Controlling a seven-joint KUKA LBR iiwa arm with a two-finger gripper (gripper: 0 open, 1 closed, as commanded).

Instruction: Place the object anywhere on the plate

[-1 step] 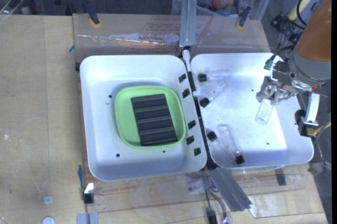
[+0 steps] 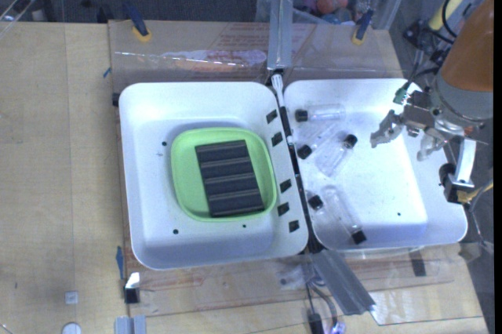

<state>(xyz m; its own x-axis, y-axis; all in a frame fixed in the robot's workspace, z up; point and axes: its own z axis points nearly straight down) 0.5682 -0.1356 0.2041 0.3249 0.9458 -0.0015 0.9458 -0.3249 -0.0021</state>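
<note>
Square lime-green plastic plate [image 2: 182, 168] in left white bin [image 2: 141, 113] already carries a ribbed black block [image 2: 229, 178] across its centre to 4 o'clock, likely why the gripper [image 2: 410, 132], jaws spread wide and empty, hangs over right bin's [image 2: 376, 215] clear bottles [image 2: 328, 154].

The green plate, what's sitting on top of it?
A dark ribbed block lies flat on the green plate, covering most of its middle. What the plate looks like under the block is hidden.

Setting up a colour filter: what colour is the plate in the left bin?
Light green square plate, bearing a dark ridged block; camera view.
</note>
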